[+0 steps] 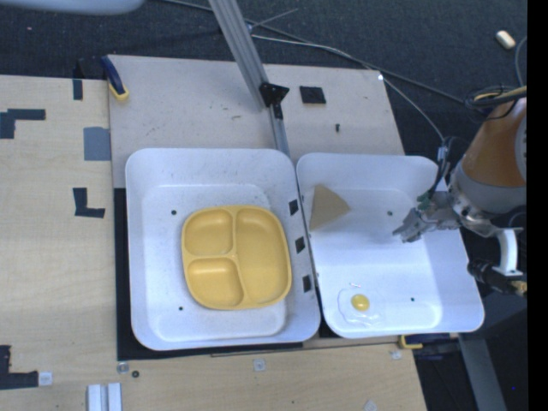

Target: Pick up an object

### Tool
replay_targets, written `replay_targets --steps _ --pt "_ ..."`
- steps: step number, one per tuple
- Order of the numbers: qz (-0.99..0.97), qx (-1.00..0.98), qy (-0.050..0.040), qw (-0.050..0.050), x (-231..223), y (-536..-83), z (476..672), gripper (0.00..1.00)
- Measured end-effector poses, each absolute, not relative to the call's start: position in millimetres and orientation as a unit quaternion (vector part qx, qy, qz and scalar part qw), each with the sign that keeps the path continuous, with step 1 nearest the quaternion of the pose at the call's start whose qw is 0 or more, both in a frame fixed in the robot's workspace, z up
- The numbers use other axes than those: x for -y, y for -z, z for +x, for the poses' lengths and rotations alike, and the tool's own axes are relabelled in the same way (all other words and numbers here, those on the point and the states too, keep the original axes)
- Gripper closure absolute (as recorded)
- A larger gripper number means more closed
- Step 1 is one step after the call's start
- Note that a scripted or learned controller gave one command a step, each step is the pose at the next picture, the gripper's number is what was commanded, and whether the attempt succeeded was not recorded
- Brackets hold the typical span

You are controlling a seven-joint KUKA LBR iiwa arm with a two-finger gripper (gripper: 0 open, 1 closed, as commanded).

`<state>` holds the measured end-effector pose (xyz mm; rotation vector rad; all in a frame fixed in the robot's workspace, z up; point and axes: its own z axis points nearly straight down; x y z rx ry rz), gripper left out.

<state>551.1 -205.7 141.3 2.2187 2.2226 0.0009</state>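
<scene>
The claw [409, 228], grip unclear, hovers over the glossy right bin [445, 311] near a floppy fried egg [359, 305].

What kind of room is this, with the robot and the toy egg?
Probably a robot lab: a robot arm reaches over two white bins on a taped wooden bench, with cables on the floor.
</scene>
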Motion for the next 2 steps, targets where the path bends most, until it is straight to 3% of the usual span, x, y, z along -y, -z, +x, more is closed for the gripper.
replay_targets --steps 2 --pt "0.707 -0.708 -0.0005 0.001 207.0 -236.2 542.8 1.0"
